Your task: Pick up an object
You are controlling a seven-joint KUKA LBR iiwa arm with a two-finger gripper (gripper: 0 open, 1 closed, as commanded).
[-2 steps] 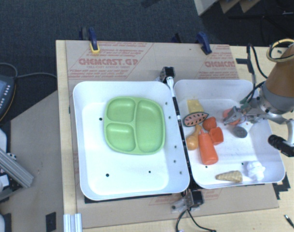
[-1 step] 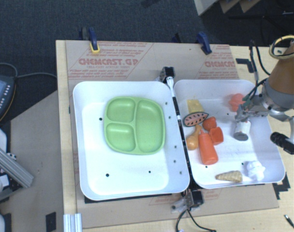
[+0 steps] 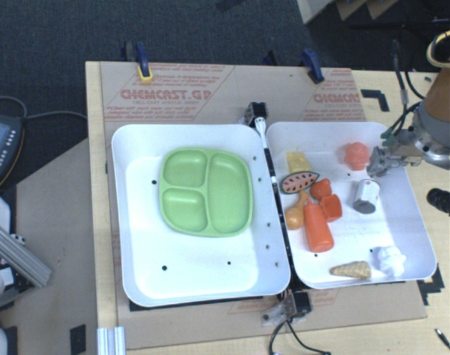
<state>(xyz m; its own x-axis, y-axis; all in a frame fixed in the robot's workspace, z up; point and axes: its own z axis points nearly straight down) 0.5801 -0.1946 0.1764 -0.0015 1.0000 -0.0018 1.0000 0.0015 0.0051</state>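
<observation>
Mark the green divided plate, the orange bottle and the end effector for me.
green divided plate (image 3: 208, 191), camera view, centre ridge.
orange bottle (image 3: 318, 227), camera view, mid-body.
end effector (image 3: 380, 163), camera view, between fingertips.

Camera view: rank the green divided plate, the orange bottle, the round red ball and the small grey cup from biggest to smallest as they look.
1. Green divided plate
2. Orange bottle
3. Grey cup and red ball: they look alike in size, so unranked.

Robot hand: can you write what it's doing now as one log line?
hand: above right bin, near pink ball | holding: nothing seen | green plate: left bin
</observation>
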